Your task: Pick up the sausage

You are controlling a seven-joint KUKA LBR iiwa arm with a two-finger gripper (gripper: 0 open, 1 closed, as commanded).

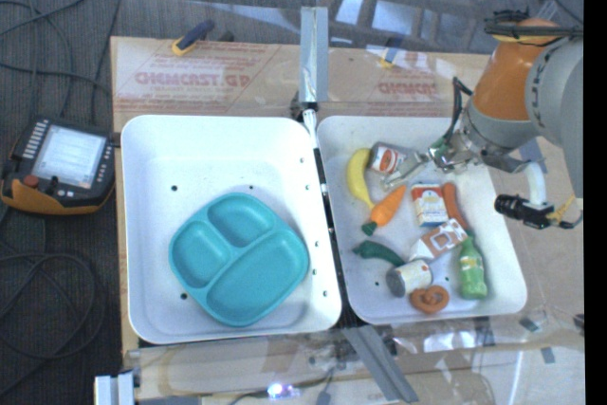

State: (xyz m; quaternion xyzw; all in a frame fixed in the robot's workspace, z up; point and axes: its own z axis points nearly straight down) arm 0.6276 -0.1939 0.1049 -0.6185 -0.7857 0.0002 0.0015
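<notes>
Hovering over the right bin near its upper edge, the gripper holds nothing visible; its opening cannot be determined. The sausage, apparently the reddish-orange piece beside the carton, lies untouched. Approach, grasp and lift remain.

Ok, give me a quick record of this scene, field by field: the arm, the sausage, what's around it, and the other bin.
arm: reaches in from the right, pincer over the right bin's upper part
sausage: lies in the right bin, right of a small carton, not held
near pincer: tin can, banana
other items: carrot, green bottle
left bin: holds a teal divided plate
task state: sausage not yet picked up
</notes>
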